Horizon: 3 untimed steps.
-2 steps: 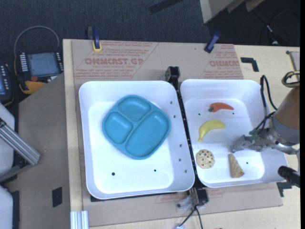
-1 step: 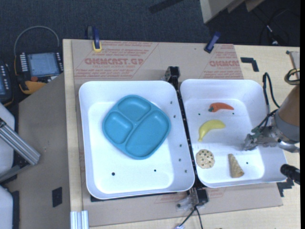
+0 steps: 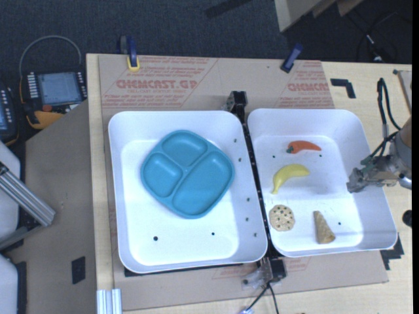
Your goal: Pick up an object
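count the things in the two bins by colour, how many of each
blue: 1, plate
yellow: 1, banana
orange-red: 1, pepper
tan: 2, cookie and wedge
total: 5

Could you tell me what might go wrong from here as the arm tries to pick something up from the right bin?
The pincer sits low at the right bin's right rim, so a careless descent might clip the wall. The cookie lies flat and could slip from a pinch. The banana and red pepper lie close together, so reaching for one may nudge the other.
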Available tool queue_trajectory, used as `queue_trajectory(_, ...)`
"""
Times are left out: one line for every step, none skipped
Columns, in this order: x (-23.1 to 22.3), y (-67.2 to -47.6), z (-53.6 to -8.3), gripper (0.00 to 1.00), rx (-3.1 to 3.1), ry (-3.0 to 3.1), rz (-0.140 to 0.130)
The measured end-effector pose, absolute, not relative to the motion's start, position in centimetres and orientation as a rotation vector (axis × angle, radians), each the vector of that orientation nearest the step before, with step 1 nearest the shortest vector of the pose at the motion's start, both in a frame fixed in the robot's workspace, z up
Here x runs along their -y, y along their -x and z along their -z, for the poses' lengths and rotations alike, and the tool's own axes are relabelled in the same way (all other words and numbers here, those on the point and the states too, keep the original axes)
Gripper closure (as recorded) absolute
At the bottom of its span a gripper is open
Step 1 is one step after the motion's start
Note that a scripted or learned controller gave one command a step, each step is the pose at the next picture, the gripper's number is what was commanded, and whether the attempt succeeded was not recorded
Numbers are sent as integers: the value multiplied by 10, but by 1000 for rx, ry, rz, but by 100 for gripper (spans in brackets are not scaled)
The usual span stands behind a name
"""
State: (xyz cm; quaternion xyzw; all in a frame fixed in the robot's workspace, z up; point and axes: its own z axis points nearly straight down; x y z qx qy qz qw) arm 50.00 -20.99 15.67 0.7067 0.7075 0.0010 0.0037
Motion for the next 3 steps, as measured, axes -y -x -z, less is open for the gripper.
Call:
queue_trajectory(210, -501, -203, 100, -2219, -2217, -2)
queue_trajectory(147, -510, -208, 100, -2230, -2216, -3)
queue_trajectory(97, -514, -221, 100, -2228, -2213, -4)
